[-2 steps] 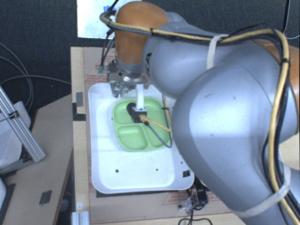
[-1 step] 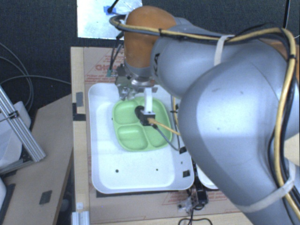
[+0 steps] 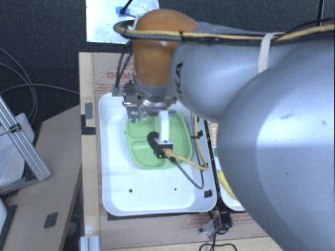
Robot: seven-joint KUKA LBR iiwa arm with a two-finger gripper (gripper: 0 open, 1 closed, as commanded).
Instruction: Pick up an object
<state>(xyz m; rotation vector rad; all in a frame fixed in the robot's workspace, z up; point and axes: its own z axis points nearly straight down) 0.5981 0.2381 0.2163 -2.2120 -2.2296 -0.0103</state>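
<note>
1. Green plate (image 3: 141,153), a shallow dish with a raised divider, lies flat on the floor of the left bin (image 3: 152,195). It sits in the bin's middle and far part, with its right rim close to the bin's right wall.
2. I see the gripper (image 3: 140,113) straight above the plate's far left edge and low over it. From this slanted view I cannot tell whether it touches the rim or hangs just clear of it.
3. I cannot tell whether the gripper is open or closed, because the wrist housing above it blocks my line of sight. I can make out nothing held in it, and the plate looks level on the bin floor.
4. The arm (image 3: 272,129) reaches in from the right. Its big grey link takes up the near right of the view and crosses above the right bin (image 3: 234,205), of which a strip of the near left corner shows beneath it.
5. The orange band (image 3: 154,46) stands upright over the far end of the left bin, so the wrist points straight down at the plate.
6. On the near side of the plate, 2 small dark specks (image 3: 131,191) mark the white bin floor.
7. Both bins rest on a brown cardboard sheet (image 3: 89,77), and a silvery sheet (image 3: 104,14) lies beyond its far end.
</note>
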